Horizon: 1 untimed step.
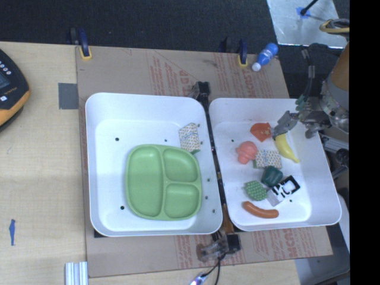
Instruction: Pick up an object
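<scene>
My gripper (298,126) hangs over the back right part of the right bin (309,218), open, with nothing between its fingers. Its left finger (284,124) is just above the top end of a yellow banana (287,148) and beside a red-orange piece (260,130). Further into the bin lie a pink toy (246,152), a patterned pouch (268,158), a dark green object (272,174), a green dotted piece (255,189), a black-and-white block (287,187) and an orange sausage (260,209).
The left bin (101,159) holds a green divided plate (163,181) and a second patterned pouch (190,137) by its right wall. A blue-and-white bottle (264,56) lies behind the bins. A yellow-black device (9,94) sits at the far left.
</scene>
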{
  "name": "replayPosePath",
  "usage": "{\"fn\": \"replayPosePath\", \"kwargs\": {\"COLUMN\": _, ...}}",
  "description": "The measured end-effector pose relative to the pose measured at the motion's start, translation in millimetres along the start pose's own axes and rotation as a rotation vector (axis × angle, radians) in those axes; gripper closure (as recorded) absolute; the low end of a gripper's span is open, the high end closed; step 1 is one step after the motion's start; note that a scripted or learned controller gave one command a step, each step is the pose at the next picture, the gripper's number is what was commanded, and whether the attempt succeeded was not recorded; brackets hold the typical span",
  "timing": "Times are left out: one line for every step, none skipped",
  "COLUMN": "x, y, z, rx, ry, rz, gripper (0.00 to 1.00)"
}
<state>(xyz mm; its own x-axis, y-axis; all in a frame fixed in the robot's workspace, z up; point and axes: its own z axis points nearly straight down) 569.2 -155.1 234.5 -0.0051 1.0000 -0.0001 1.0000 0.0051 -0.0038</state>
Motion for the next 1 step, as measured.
{"fn": "replayPosePath", "kwargs": {"x": -54.2, "y": -18.5, "z": 139.6, "rx": -0.005, "ry": -0.002, "rz": 0.002, "gripper": 0.0}}
